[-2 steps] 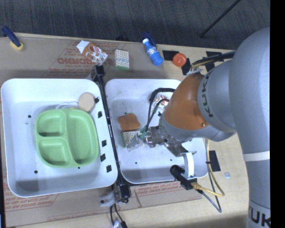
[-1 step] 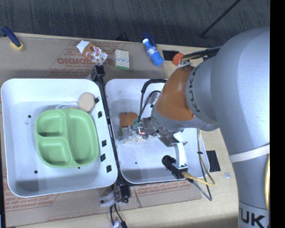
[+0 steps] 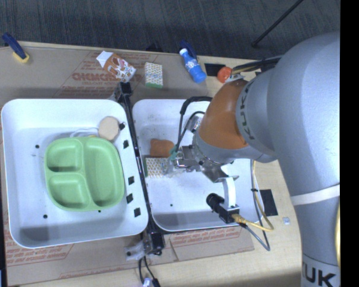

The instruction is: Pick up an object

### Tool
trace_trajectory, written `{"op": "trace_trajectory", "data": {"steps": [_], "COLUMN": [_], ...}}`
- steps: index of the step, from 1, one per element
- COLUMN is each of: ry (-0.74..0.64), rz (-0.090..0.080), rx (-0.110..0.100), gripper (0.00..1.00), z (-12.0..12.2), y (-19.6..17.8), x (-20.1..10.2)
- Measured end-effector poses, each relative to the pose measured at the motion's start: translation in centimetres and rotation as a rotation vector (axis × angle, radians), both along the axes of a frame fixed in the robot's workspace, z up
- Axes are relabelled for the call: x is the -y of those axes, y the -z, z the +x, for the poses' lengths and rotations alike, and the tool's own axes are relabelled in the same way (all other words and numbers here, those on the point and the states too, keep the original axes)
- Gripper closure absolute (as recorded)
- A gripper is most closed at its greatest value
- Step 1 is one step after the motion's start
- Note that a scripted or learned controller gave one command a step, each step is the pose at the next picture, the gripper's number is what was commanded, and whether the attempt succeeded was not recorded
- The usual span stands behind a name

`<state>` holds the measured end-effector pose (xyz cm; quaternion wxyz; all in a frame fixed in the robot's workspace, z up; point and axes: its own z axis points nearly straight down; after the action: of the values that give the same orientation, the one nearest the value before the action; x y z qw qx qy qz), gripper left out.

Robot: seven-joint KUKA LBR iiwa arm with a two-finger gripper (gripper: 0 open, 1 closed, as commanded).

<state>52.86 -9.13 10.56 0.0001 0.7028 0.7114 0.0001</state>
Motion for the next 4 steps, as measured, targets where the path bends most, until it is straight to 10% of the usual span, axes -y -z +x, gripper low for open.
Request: {"op": "trace_trajectory", "data": {"steps": [1, 2, 3, 4], "ry": [0.009, 0.008, 0.008, 0.004], "rz": [0.0, 0.001, 0.001, 0.001], "rx": [-0.001, -0.004, -0.003, -0.006], "gripper": [1.0, 1.0, 0.0, 0.0], "z": [-4.4, -5.3, -5.2, -2.9], "y": [-10.7, -9.2, -9.2, -0.6], "x": [1.7, 7.2, 7.1, 4.4]}}
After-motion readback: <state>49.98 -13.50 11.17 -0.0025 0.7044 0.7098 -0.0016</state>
